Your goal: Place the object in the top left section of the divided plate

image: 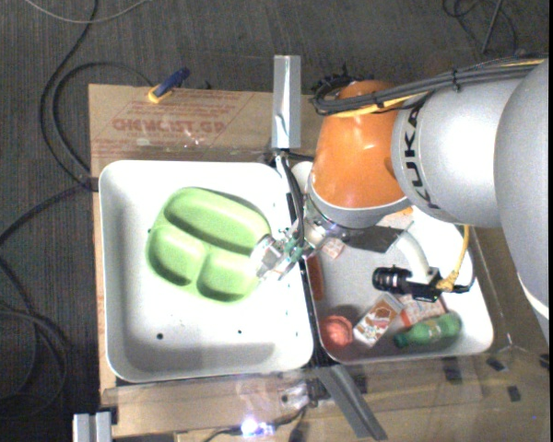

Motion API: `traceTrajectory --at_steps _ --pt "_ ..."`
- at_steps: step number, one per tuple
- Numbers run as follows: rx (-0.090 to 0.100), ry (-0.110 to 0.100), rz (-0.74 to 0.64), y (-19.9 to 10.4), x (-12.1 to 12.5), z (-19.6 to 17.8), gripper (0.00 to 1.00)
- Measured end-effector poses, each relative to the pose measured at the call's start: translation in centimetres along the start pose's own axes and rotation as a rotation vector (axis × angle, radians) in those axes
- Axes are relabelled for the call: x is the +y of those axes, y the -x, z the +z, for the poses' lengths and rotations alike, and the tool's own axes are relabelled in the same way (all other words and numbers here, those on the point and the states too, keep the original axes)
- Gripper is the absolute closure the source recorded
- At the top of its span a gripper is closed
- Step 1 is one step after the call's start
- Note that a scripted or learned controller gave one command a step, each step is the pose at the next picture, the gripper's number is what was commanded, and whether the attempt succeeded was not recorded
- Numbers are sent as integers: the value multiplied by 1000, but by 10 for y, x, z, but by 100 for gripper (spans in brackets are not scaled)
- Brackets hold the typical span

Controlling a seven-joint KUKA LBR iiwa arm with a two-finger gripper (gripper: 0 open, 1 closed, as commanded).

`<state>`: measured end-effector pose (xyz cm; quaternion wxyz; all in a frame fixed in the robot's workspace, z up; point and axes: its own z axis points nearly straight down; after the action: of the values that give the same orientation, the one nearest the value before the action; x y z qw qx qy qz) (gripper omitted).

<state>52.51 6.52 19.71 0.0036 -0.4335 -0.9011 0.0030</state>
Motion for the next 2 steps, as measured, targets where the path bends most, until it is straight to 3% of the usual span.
traceTrajectory --at_steps 1,2 --pt "-3 0 -131 69 85 -26 100" --pt "-1 0 -48 86 14 17 100"
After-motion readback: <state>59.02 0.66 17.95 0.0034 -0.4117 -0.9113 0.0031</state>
